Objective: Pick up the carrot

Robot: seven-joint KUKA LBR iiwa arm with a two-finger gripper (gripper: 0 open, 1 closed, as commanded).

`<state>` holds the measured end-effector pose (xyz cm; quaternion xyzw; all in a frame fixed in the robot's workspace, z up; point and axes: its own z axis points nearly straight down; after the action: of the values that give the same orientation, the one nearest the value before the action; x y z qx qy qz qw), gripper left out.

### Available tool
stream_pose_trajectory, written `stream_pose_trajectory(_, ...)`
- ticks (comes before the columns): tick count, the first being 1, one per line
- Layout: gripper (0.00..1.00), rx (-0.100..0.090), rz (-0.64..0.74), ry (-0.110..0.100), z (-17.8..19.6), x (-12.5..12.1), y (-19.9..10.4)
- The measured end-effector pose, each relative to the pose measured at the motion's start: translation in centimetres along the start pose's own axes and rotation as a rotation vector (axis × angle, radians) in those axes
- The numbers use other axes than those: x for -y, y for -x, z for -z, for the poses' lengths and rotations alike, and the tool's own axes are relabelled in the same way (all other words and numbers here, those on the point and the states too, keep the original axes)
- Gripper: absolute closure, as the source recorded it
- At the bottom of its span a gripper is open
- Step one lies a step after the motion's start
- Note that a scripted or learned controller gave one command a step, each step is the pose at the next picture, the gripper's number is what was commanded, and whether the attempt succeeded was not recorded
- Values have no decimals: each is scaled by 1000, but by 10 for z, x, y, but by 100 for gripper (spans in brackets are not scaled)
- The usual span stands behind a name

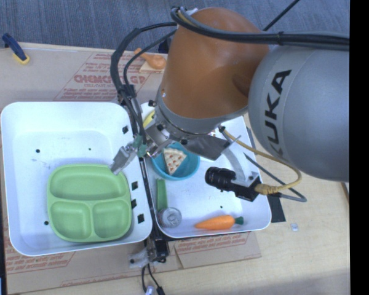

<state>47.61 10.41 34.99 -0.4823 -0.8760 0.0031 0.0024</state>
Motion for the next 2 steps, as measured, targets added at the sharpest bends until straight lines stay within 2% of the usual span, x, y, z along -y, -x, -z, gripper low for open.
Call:
stream_pose_trajectory(1, 0, -2, -114, -12, -109, -58, 1)
stream_pose_trajectory(2, 0, 4, -281, 12, 50, -104, -15)
